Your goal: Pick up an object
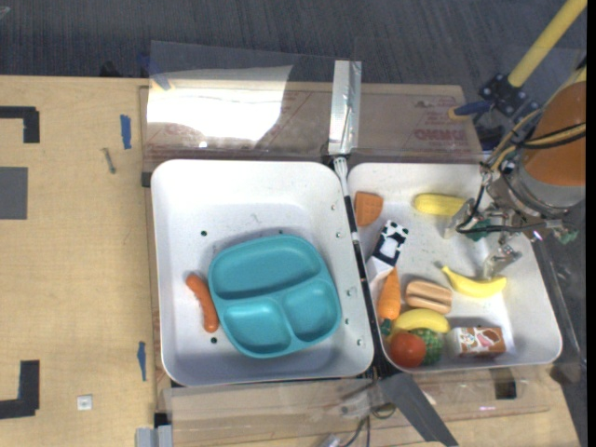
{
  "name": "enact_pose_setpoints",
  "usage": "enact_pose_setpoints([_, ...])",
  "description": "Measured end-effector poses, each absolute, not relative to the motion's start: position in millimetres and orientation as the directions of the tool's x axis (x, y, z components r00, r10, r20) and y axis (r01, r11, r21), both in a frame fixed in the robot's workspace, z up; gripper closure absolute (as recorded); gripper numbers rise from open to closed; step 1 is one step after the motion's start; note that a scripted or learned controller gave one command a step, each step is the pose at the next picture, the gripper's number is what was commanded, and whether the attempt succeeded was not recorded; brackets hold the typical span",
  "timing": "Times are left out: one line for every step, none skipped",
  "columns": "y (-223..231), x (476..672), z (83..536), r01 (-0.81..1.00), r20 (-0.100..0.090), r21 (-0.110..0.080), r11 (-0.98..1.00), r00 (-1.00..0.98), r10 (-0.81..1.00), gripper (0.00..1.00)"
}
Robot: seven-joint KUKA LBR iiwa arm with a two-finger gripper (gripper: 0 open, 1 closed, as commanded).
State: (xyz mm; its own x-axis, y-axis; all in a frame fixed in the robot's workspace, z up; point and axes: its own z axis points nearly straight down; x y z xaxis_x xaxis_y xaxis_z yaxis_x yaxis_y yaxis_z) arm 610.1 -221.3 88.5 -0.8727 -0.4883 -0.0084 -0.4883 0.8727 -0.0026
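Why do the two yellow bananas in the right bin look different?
The upper banana lies nearly straight near the bin's far side; the lower banana curves upward like a smile, nearer the middle. The upper one looks shorter and stubbier, the lower one longer and thinner. Both are yellow and lie flat.

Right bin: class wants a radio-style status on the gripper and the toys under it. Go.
Gripper low over right bin, fingers unclear. Nothing seen held. Banana just below it, yellow piece to its left. Food toys crowd the near edge.

Yellow banana (475,284) lies flat in the right bin (549,329), seemingly just under the jaws
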Motion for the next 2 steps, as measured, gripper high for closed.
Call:
enact_pose_setpoints([-149, 576.1, 90, -0.569, -0.011, -0.005, 0.822, -0.822, -0.569, 0.0])
enact_pose_setpoints([-123, 527.3, 91, -0.799, -0.01, -0.016, 0.602, -0.602, -0.799, 0.0])
